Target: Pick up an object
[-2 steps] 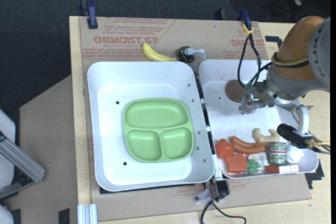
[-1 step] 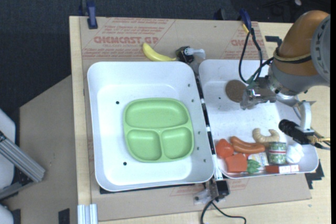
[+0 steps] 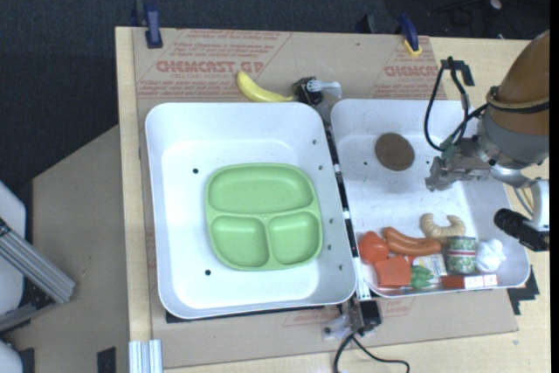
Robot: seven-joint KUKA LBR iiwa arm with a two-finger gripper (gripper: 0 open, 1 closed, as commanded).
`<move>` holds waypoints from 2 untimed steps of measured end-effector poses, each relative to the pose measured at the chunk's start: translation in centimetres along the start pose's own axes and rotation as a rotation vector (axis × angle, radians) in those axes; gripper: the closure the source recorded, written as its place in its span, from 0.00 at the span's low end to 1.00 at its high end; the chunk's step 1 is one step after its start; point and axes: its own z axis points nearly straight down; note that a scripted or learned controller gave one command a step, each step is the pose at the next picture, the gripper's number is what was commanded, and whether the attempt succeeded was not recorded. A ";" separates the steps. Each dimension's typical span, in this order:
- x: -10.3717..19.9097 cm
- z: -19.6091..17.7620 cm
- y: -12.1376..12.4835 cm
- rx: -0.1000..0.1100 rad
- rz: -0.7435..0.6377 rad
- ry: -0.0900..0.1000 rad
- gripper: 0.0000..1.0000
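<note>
My gripper [image 3: 439, 176] hangs over the right part of the right bin [image 3: 358, 135], on the grey arm with the orange band that reaches in from the right. A brown round disc [image 3: 395, 151] lies on the bin floor just left of the gripper and slightly farther back, apart from it. Toward the front of this bin lies a cluster of toy food: a tan curved piece [image 3: 442, 225], an orange-red sausage [image 3: 410, 241], a red tomato [image 3: 373, 247], an orange block [image 3: 393, 272] and a small can [image 3: 460, 255].
The left bin [image 3: 175, 135] holds a green divided plate [image 3: 262, 216]. A yellow banana [image 3: 260, 91] lies on the cardboard behind the left bin. Black cables loop above the gripper [image 3: 434, 113]. A white lump [image 3: 491, 255] sits at the right bin's front right corner.
</note>
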 end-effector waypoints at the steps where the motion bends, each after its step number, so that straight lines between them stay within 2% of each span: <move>1: -2.4 -6.7 7.9 -0.016 -0.007 -0.005 1.00; 2: 4.8 -4.6 9.0 0.002 -0.012 0.005 1.00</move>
